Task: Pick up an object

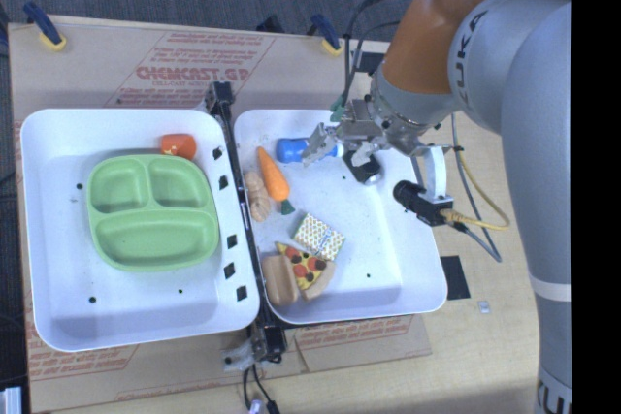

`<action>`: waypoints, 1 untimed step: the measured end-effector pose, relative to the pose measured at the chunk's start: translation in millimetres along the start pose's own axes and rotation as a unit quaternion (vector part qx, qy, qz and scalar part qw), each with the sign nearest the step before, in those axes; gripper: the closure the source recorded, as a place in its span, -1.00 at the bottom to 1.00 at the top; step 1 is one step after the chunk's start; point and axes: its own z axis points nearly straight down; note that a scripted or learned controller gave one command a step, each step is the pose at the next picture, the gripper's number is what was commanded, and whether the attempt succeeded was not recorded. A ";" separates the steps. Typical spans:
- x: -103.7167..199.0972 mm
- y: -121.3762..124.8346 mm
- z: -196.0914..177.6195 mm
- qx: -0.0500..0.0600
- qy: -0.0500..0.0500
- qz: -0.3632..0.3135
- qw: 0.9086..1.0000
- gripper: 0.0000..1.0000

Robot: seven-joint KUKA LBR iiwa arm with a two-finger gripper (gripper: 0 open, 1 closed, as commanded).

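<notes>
Near edge of the right bin (412,291): a pizza slice toy (309,269) lies w/ a brown bread-like piece (279,284) touching its left side. Just above them sits a small checkered square (319,236), tilted. Further up, by the wall between the bins, a tan lumpy toy (258,194) lies right beside an orange carrot (273,173), which points up-left. Past the carrot, a blue thing (291,150) rests near the bin's far side.

The pincer (320,145) is low over the right bin, right next to the blue thing, maybe touching it. Can't tell if its tips are wide or narrow, or if anything is between them. The grey arm (514,63) w/ its orange band comes in from the right.

Left bin (49,238): a green tray (152,210) w/ 3 sections sits in the middle. A small red-orange toy (178,146) lies just past its far edge.

Both bins sit on brown cardboard (194,63) on the counter.
</notes>
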 end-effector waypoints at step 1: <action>66.3 -9.8 29.1 0.000 0.000 -0.227 0.974 -1.00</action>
